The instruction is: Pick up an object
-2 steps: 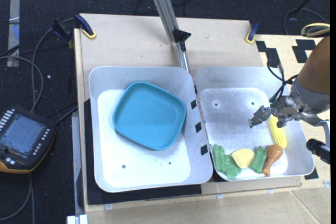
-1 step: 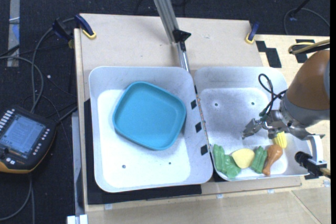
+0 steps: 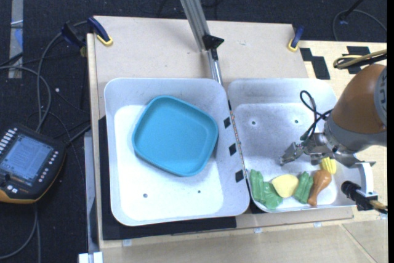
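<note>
Over the right bin [image 3: 271,108], the claw [image 3: 294,154] hangs low above bare floor, and whether it is wide or narrow I cannot tell; nothing shows in its grip. By my reading the pick is not yet made. The likely targets lie bunched along the bin's near wall (packed tight, touching one another): a green toy [image 3: 263,189], a pale yellow piece [image 3: 285,185], a second green piece [image 3: 303,186], a brown drumstick [image 3: 319,184] and a small yellow bit [image 3: 329,164] just under the wrist. The crowding and the wall may hamper a grasp. A blue plate [image 3: 175,135] sits in the left bin [image 3: 123,194], well apart, on the tan surface [image 3: 160,52].
</note>
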Available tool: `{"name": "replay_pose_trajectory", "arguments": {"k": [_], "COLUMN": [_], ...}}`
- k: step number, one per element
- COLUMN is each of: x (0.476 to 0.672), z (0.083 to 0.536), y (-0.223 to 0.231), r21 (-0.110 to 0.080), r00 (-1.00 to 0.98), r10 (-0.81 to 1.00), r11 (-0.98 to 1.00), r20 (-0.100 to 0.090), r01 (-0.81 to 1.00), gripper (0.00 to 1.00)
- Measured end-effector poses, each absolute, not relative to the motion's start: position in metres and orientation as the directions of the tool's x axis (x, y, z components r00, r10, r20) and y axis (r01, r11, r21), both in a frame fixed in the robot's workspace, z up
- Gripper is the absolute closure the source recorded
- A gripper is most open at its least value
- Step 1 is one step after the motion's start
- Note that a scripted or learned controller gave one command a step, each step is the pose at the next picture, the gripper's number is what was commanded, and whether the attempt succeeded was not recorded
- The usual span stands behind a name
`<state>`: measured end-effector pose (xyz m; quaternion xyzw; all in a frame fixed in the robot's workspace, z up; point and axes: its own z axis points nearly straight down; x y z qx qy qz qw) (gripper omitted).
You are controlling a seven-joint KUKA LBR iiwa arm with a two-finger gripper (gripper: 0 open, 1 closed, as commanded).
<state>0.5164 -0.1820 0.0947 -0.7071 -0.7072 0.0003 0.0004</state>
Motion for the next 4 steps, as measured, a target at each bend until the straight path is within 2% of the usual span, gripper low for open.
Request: {"name": "replay_pose_trajectory", "arguments": {"k": [1, 3, 4], "x": [0.517, 0.523, 0.542], "z": [0.106, 0.217, 0.219], "y": [-0.182, -0.176, -0.116], "r21": [0.002, 0.005, 0.000], "r00": [0.000, -0.001, -0.006], "r10": [1.000, 1.000, 1.000], "r11": [0.000, 0.001, 0.006], "r20": [-0.001, -0.001, 0.001], "r01": [1.000, 1.000, 1.000], "gripper": [1.00, 1.00, 1.00]}}
